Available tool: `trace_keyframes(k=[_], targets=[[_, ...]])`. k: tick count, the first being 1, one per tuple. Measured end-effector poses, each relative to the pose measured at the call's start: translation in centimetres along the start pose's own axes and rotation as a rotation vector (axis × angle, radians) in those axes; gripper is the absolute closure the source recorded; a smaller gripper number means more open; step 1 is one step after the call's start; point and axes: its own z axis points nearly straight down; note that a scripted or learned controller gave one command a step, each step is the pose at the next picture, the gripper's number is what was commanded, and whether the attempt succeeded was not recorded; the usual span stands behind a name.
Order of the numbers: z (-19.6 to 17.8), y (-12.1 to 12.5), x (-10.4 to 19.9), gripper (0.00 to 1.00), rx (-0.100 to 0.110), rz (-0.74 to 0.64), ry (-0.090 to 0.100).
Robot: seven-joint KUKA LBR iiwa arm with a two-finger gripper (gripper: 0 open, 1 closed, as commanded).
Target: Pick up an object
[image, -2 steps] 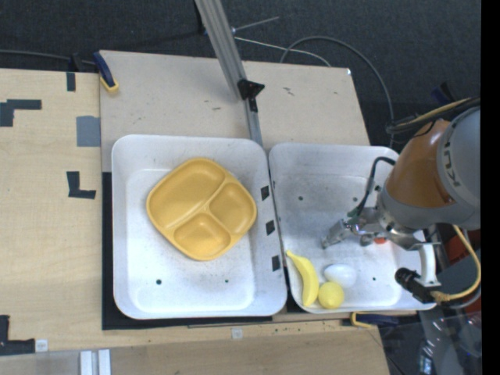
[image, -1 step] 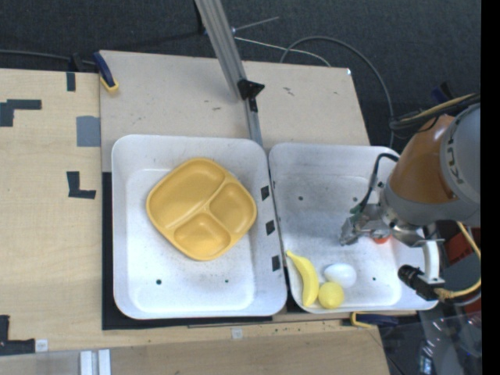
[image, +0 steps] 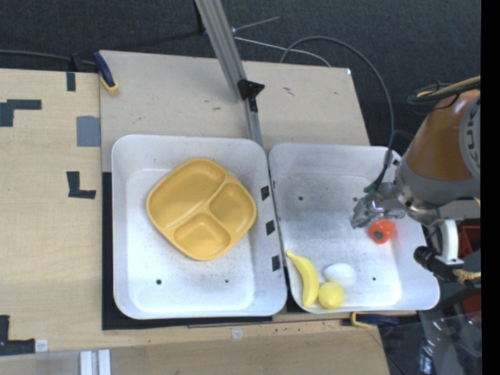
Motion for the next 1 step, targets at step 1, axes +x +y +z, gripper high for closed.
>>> trace_keyframes(k=[1], targets=[[-6.11,-0.43,-0.13,1.00,-0.001,0.000,-0.001]])
